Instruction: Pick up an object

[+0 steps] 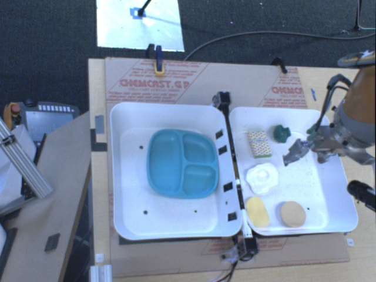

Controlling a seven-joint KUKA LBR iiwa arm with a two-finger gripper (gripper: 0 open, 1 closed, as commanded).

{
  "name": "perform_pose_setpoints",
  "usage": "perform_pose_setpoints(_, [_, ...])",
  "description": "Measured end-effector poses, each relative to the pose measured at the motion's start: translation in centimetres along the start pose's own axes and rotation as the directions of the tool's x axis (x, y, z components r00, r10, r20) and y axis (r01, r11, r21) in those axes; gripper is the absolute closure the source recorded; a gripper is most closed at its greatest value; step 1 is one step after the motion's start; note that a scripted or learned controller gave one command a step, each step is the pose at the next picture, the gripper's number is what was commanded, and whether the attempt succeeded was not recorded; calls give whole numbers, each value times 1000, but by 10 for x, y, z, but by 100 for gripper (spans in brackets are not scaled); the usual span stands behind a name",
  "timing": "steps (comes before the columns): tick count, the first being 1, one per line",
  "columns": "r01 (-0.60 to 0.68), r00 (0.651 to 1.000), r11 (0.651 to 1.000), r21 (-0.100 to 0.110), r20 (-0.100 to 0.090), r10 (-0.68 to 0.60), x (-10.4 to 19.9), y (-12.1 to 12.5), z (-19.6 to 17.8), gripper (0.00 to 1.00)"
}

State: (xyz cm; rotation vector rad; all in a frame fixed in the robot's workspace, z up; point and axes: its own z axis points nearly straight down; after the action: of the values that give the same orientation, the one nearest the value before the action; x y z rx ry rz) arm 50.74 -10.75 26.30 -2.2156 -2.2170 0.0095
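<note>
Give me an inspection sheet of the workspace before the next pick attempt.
Surface: two white bins, left bin and right bin, on a bench.
Job's things: right bin holds a patterned sponge, green toy, white fried-egg toy, yellow piece, tan round cookie.
Clutter: blue divided plate in left bin.
Grippers: claw over right bin, nothing seen held.
Cables: black cable behind bench.
Surroundings: teach pendant at left.
</note>
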Motion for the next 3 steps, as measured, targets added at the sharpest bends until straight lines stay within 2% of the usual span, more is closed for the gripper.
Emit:
perform_pose_setpoints(1, [2,1000,1000,-11,1,-2,0,2,-6,0])
perform_pose_setpoints(3, [0,1000,1000,-5,0,0,-2,0,119,0])
